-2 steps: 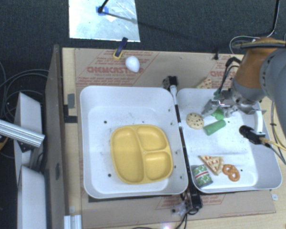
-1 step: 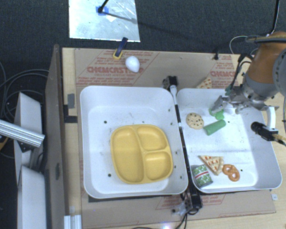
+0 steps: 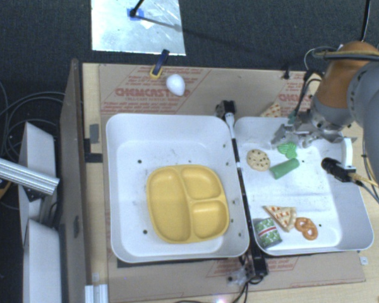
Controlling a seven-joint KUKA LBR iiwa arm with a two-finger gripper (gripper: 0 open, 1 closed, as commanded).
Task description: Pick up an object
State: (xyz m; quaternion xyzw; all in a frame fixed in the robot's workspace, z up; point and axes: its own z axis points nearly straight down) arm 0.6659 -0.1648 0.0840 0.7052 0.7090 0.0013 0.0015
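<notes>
Red "CHEMCAST" lettering on brown sheet (image 3: 139, 87) under white bins (image 3: 123, 163)

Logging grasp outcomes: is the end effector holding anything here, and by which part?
Cannot be told. The end effector sits right over a green piece in the right bin; no hold is visible.

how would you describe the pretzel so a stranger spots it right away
Look in the right-hand white bin, at its near edge. The pretzel lies there, just right of the pizza slice. It is the only looped, golden-brown twist with holes; the pizza slice is a flat triangle.
</notes>
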